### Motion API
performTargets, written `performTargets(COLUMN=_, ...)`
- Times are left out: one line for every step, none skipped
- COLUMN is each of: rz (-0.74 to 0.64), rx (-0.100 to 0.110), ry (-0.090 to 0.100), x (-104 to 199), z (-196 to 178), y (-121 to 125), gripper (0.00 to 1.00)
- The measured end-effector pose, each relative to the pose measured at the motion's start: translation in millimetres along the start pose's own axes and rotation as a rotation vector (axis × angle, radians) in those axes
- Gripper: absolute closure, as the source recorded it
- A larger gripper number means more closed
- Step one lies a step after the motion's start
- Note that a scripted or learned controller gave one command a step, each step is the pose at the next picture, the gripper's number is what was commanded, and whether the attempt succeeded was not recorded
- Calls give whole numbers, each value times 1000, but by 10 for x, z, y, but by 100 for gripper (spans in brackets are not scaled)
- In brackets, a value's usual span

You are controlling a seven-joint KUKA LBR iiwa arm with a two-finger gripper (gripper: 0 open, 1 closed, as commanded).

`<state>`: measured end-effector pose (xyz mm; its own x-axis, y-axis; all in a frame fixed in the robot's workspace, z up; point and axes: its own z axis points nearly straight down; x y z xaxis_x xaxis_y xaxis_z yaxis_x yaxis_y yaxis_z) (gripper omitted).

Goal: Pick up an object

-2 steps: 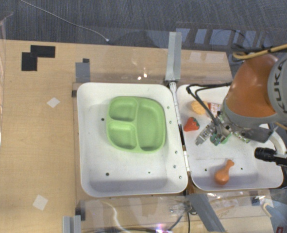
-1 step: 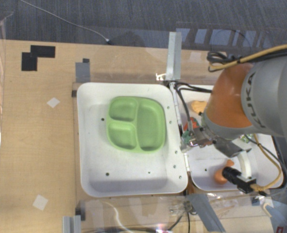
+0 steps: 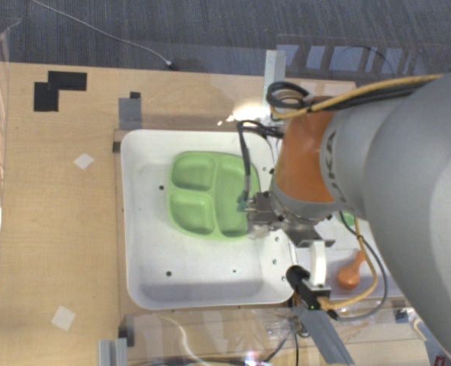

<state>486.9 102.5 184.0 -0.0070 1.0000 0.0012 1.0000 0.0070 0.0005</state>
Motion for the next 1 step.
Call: performTargets(rz=247, rx=0, ry=0, x=671, z=-14, y=2, gripper=100)
